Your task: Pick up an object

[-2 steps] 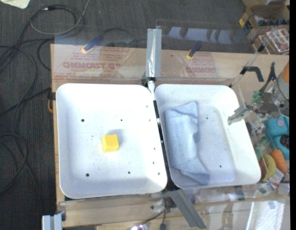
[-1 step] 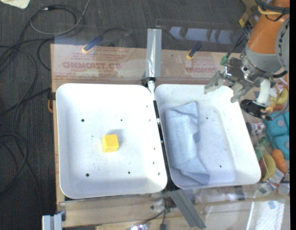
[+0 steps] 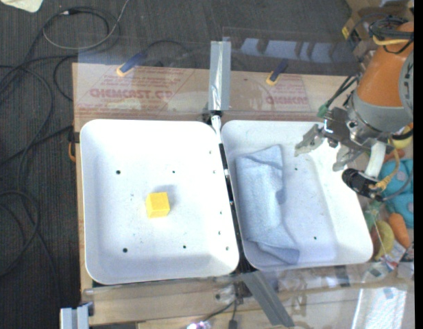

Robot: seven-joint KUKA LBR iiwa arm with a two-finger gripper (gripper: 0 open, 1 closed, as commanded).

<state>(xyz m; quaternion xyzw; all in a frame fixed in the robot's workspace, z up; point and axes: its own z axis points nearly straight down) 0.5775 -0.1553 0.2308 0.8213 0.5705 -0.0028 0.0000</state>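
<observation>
Above right bin [image 3: 348, 204] — open, empty tool [image 3: 325, 153]

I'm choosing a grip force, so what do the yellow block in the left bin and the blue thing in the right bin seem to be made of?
The yellow block looks like a matte cube, maybe foam or painted wood: crisp edges, no shine. The blue cloth looks like soft terry fabric: it lies folded, with creases and fuzzy edges. Both bins look like smooth white plastic.
</observation>
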